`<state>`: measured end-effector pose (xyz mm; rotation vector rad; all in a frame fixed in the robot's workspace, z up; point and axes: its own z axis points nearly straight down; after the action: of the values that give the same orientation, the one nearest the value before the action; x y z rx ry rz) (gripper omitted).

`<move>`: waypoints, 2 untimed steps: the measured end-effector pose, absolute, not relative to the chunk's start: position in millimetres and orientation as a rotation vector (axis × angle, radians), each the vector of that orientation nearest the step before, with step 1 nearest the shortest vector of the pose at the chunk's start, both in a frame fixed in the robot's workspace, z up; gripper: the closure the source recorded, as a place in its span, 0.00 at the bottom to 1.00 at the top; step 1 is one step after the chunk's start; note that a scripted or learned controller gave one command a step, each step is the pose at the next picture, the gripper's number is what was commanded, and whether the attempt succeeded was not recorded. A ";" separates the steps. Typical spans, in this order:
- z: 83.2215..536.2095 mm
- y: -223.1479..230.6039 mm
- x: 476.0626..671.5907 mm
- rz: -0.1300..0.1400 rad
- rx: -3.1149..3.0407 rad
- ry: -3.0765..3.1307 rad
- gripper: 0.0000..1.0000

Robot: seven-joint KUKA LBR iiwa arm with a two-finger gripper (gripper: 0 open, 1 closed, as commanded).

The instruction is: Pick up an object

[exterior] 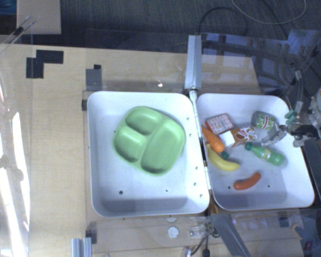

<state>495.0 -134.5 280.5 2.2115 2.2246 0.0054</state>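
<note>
Pale wood bench (pixel 53 143) w/ two shallow white bins side by side; dark carpet behind.

Right bin (pixel 294 194) holds the candidates. We take the green bottle (pixel 266 154) as likeliest target: lying on its side, mid-right of bin, just beside the gripper (pixel 277 134). Gripper sits low at the bin's right side, approx. above the bottle's neck end; whether its fingers are spread or closed we cannot tell, too small and blurred. Nothing seen between them, so no hold claimed.

Other items, outward from bottle: green/white can (pixel 264 121) near the back, small carton (pixel 242 135) and red-patterned card (pixel 220 123) to the left, carrot (pixel 213 138) by the divider, banana (pixel 223 161) touching its lower end, sausage (pixel 247 181) alone toward the front.

Our view on doing the grasp well: close across the bottle's short axis, near mid-body; round smooth plastic prob. rolls or squirts out if pinched off-centre. Keep clear of the carton.

Left bin (pixel 96 197): one green divided plate (pixel 148 139), glossy, three rounded compartments, tilted slightly.
</note>
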 end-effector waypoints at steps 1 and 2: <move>158.7 -176.4 518.4 0.004 2.123 2.311 0.00; 89.3 -199.9 548.3 0.009 2.055 2.362 0.00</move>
<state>548.3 -199.9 89.3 2.0553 2.3624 0.0091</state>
